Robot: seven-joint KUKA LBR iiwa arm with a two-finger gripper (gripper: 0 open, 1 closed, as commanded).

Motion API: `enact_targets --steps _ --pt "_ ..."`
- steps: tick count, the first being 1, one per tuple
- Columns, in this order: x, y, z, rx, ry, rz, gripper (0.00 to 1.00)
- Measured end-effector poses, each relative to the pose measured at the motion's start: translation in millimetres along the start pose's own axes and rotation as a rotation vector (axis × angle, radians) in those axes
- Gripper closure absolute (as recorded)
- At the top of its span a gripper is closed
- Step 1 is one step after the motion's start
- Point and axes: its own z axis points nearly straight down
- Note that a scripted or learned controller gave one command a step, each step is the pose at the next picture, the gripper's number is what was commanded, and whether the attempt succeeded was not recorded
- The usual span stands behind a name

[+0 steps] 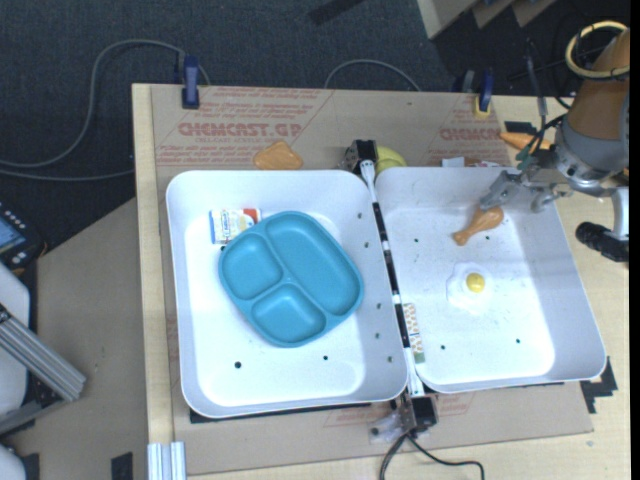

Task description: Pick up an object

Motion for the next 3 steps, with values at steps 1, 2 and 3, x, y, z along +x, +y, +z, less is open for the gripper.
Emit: enact_targets --steps 1,2,3 --pt "49.3 6.3 35.7 0.006 0.003 -0.002 0.00" --pt "46.7 7.3 22.3 0.001 0.000 0.000 1.00" --pt "114.3 13.0 -29.7 -0.003 0.000 -0.004 1.00"
